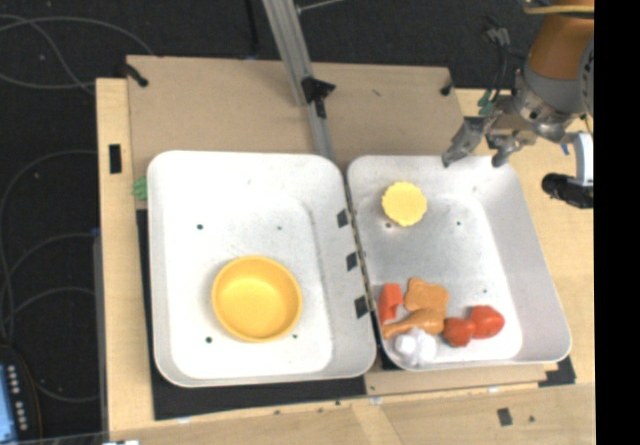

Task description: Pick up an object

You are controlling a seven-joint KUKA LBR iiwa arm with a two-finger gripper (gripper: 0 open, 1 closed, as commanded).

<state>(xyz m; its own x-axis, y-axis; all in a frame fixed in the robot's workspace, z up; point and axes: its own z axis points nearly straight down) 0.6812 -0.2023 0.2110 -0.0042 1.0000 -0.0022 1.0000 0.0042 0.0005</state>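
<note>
The gripper (pixel 478 147) hung at the upper right of the frame, over the right bin's (pixel 535 263) far rim, jaws spread wide and holding nothing. The nearest object, a yellow disc (pixel 404 203), lay flat and thin, so the fingers risked sliding over it. The lower heap of carrot (pixel 390 301), tomatoes (pixel 476 325) and others lay crowded, inviting a double or glancing grab.

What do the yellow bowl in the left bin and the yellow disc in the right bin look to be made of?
The yellow bowl looks like smooth moulded plastic: even colour, soft sheen on its rim. The yellow disc looks matte, with a slightly uneven edge, perhaps foam or soft plastic; the view is too coarse to settle it.
</note>
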